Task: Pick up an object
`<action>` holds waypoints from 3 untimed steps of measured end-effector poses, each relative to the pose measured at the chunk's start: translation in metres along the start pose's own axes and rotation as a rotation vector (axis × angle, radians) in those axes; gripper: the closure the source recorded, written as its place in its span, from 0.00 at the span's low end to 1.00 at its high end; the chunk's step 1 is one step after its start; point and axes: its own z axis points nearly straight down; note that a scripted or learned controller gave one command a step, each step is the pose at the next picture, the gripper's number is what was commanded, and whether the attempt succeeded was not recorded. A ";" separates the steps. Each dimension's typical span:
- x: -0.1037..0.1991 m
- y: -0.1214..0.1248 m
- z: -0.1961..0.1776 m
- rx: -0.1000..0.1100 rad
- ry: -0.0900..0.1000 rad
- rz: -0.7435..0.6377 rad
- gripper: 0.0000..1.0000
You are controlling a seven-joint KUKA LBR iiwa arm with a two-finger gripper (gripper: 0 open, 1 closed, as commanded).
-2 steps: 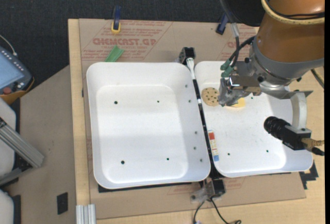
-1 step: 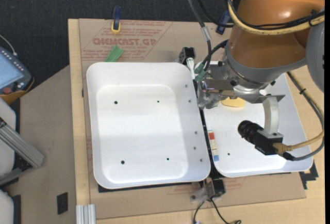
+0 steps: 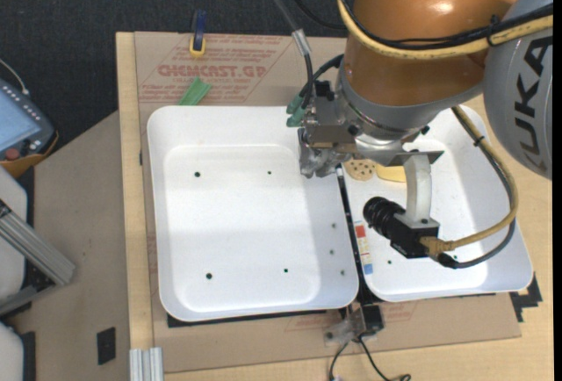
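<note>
Where pincer (image 3: 318, 161) hangs, cookie (image 3: 357, 168) beside.

Two shallow bins sit side by side on a board (image 3: 219, 63) that covers the bench. The left bin (image 3: 176, 221) lies beside the right bin (image 3: 492, 274), their inner edges touching. The robot arm (image 3: 421, 10) reaches in from the right, above the seam between them. Its gripper (image 3: 318, 161) hangs over the seam near the far edge. A round object (image 3: 357, 168) and a flat object (image 3: 392, 174) lie in the right bin, just right of the gripper.

Grey arm (image 3: 527, 81), orange band (image 3: 421, 10), yellow cable (image 3: 479, 234), black lettering.
</note>
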 end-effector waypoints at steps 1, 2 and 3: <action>0.021 0.012 -0.016 -0.001 -0.001 0.004 1.00; 0.057 0.071 -0.077 -0.009 0.001 0.004 1.00; 0.067 0.098 0.044 0.014 -0.006 0.008 1.00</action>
